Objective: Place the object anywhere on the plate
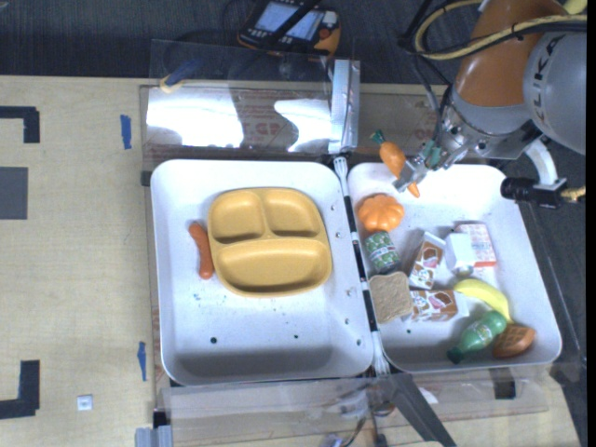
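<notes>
One carrot [393, 157] sits pinched at its tip between the nearly closed fingers [415, 171], so it may swing loose before reaching the yellow plate [268, 240]

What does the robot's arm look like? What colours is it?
The arm is rounded and chunky, grey, with a shiny orange band around it above the wrist. Dark letters are printed on the grey shell. Yellow and black cables loop over the top. Its gripper is small, metal and silvery.
</notes>
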Controlling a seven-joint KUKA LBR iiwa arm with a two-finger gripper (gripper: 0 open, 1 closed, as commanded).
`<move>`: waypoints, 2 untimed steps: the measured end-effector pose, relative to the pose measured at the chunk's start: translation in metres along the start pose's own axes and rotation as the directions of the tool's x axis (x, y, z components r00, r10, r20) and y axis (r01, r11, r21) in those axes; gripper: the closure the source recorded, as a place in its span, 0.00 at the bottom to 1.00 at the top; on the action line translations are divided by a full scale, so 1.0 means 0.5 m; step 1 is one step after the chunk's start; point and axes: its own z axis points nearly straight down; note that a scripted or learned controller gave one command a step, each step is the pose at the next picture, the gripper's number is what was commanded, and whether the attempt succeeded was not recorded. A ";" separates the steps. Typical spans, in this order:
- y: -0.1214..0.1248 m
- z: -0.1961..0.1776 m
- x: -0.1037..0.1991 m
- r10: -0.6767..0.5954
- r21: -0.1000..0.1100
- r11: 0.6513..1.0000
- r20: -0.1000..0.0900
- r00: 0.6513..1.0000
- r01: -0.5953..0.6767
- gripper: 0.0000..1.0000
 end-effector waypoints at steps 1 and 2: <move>0.104 0.000 0.166 -0.079 0.000 0.997 0.000 0.997 0.079 1.00; 0.054 0.002 0.280 -0.237 0.001 0.972 -0.001 0.972 0.237 1.00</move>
